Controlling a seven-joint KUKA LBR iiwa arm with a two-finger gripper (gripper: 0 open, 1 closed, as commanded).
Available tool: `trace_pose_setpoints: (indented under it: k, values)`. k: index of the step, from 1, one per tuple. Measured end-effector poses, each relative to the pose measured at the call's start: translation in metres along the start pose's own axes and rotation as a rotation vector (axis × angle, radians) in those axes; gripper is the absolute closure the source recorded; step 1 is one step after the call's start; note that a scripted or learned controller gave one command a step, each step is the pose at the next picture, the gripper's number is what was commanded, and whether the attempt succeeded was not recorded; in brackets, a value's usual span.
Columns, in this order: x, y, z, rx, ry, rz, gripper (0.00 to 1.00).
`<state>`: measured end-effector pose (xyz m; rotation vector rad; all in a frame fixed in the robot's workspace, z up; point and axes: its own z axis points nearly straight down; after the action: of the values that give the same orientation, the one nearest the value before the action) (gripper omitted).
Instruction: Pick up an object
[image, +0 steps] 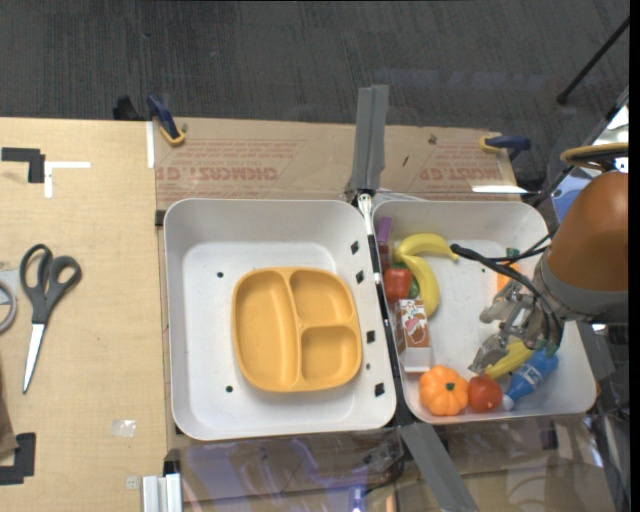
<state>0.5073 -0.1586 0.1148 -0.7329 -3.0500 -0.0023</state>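
Yellow banana (424, 262) far from end effector (508, 335), right bin (458, 300).

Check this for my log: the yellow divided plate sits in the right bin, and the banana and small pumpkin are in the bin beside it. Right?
Not quite. The camera view shows the yellow divided plate in the left bin, not the right. The banana and small pumpkin lie in the right bin beside it.

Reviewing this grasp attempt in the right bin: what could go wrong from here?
The gripper sits low over crowded items: a small yellow piece, blue bottle and tomato lie close together. It may pinch two things, or nudge them aside and come up with nothing. The bin wall is close, limiting approach room.
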Motion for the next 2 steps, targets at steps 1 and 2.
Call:
trace_pose_setpoints:
  k: [1, 2]
  values:
    - [-0.0128, -0.0409, 0.0217, -0.002, -0.017, -0.034, 0.0]
    - [-0.0115, -0.0403, 0.0162, -0.001, -0.008, -0.036, 1.0]
